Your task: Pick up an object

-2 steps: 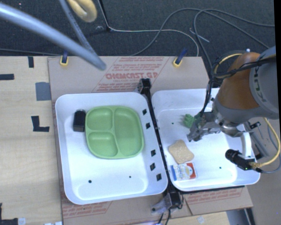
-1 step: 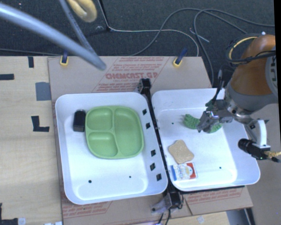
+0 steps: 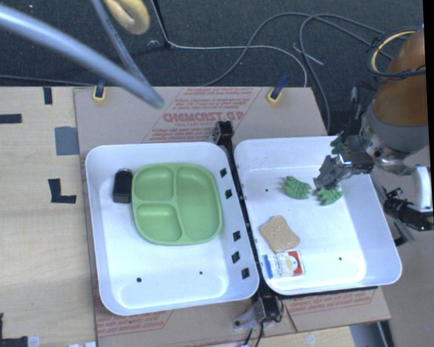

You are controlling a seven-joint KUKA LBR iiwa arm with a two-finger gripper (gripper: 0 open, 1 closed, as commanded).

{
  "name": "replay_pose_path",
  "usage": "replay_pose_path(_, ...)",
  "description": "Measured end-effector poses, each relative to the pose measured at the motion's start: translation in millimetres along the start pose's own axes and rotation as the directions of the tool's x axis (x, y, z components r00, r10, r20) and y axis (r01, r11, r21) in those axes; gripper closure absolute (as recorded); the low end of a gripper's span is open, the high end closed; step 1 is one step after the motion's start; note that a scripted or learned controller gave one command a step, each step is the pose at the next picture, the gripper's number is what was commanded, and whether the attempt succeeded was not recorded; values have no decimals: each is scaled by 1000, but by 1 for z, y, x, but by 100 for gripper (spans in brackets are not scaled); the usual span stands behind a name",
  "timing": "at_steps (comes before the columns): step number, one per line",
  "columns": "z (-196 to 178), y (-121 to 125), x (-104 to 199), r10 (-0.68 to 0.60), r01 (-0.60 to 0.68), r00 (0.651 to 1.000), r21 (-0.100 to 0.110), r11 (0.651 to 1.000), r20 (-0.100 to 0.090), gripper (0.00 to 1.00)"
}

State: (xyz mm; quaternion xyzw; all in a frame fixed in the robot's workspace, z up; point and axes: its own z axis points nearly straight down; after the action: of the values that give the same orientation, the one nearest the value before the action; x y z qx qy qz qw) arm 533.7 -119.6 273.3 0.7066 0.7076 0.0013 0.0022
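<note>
Fingers of my dark two-finger gripper (image 3: 329,179) are hanging low over the right shallow white bin (image 3: 367,266), but whether they are open or closed I cannot tell. I am hovering beside two small green leafy plastic pieces (image 3: 297,187) lying far in that bin. Nearer sit a tan bread-shaped slice (image 3: 279,234) and a small red-and-white packet (image 3: 284,265). In the left white bin (image 3: 114,283) a green divided plate (image 3: 177,203) is resting, with a small black block (image 3: 122,186) touching its left edge.

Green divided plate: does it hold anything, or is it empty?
Empty. The green divided plate lies flat in the left bin; all three compartments show bare green.
</note>
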Motion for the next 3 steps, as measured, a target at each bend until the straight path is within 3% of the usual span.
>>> replay_pose_path(3, 5, 30, 161, -5, 5, 1000, 7, 1000, -2, 100)
